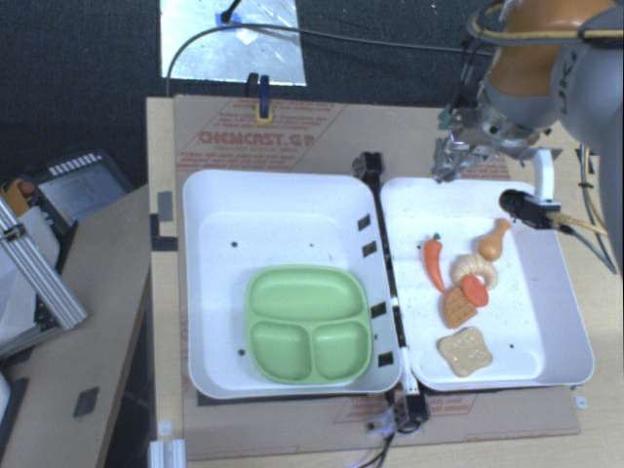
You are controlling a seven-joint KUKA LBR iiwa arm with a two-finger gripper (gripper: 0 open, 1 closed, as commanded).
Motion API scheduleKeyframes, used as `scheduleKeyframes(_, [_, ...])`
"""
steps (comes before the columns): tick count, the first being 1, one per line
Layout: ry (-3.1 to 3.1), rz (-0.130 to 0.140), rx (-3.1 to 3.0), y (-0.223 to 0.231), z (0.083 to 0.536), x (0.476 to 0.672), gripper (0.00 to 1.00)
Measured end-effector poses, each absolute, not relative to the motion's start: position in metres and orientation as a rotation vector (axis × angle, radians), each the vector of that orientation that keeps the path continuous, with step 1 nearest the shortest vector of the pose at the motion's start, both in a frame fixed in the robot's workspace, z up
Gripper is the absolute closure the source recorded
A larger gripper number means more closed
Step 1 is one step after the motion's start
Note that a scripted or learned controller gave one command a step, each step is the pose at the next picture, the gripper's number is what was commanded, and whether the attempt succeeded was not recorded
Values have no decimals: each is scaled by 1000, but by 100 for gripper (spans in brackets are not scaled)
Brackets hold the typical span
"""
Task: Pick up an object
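Observation:
In the right bin [561, 310] lie several small toy foods: an orange carrot [433, 262], a tan gourd-shaped piece [494, 240], a cream ring-shaped piece [479, 270], a red and orange piece [464, 299] and a tan cracker [465, 350]. My gripper [451, 160] hangs above the far left corner of the right bin, well clear of the foods, with nothing visibly between its fingers. Its tips are small and blurred.
The left bin [214, 222] holds a green divided plate [308, 324] at its near side. A black divider [382, 261] runs between the bins. A metal sheet [232, 24] lies beyond the bench, and grey equipment [39, 261] stands at the left.

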State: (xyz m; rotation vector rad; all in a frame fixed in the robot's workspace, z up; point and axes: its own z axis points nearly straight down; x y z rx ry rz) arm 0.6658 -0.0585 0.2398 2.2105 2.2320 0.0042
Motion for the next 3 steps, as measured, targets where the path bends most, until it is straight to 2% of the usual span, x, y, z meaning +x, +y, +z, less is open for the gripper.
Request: scheduleKeyframes(3, [2233,2,2212,99,211,636,100])
